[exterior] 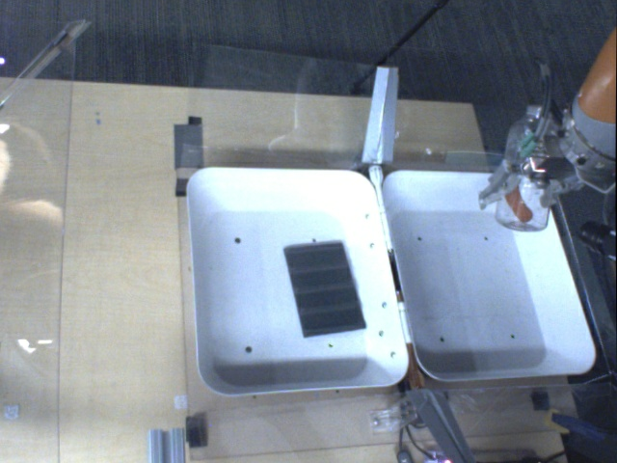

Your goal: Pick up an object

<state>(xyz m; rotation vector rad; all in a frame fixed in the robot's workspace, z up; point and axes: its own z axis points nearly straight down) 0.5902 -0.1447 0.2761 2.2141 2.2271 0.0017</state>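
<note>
Arm enters from the right edge, upper part of the view; grey wrist section with the orange band showing at the top right corner. Gripper sits at the end of it, extended leftward and slightly down, raised rather than pressed low. Gripper body looks pale and partly see-through, with green and red bits near its base (wiring or markings, too small to tell). A small reddish-orange patch sits around the tips. Blur there makes it unclear how the tips are set.
</note>
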